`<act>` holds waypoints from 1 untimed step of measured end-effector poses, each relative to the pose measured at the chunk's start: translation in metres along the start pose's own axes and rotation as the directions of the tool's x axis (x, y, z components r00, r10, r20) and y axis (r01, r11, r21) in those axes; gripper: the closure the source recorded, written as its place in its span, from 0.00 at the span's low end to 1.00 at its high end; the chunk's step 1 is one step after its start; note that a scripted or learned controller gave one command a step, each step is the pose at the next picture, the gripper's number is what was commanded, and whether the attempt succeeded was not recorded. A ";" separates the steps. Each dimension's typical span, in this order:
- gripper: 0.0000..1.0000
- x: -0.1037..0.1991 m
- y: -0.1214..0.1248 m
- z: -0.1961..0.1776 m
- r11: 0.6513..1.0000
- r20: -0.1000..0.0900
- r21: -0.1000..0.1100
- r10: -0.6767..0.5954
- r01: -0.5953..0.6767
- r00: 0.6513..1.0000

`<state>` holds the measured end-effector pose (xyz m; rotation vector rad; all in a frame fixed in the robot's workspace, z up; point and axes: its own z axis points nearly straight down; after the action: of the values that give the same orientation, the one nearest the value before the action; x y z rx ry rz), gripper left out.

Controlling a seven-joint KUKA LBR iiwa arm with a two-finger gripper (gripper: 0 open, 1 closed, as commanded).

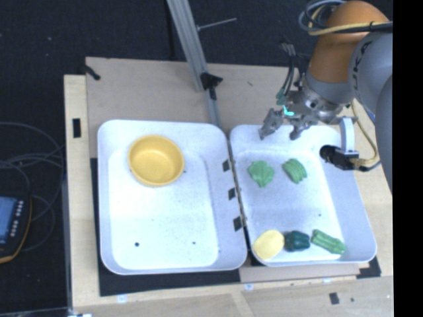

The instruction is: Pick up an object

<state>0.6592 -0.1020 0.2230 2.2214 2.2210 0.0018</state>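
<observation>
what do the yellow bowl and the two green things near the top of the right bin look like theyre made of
Yellow bowl: probably plastic, smooth with an even colour and a soft sheen on its rim. Left green piece and right green piece: likely moulded plastic or rubber toy food, matte and lumpy; too small to be sure.

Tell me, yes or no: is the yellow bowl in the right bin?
No. The yellow bowl sits in the left bin, while the right bin holds the green and yellow items.

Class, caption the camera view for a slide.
Open hand above right bin of green and yellow objects; yellow bowl in left bin.
</observation>
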 end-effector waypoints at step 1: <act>0.00 0.000 0.000 0.000 1.000 0.000 0.000 0.000 0.000 1.000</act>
<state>0.6592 -0.1020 0.2229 2.2214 2.2210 0.0018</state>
